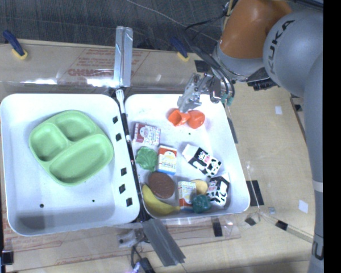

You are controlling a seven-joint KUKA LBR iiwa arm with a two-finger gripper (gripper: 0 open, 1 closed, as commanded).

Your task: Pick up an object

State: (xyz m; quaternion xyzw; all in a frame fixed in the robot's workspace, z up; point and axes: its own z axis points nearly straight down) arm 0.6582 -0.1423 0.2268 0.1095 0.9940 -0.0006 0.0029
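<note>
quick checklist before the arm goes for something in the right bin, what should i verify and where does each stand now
1. Pincer is over the right bin, at its far edge: ok.
2. A target is close by: the orange object lies just below the pincer: ok.
3. Orange object stands apart from the other items, with bare bin floor around it: ok.
4. Nothing is held yet: cannot tell, the fingertips are too small to read.
5. Room beside the packed items near the bin's front, such as the banana and the brown disc: not ok, they touch or overlap.
6. Green divided plate sits in the left bin, out of the arm's path: ok.
</note>
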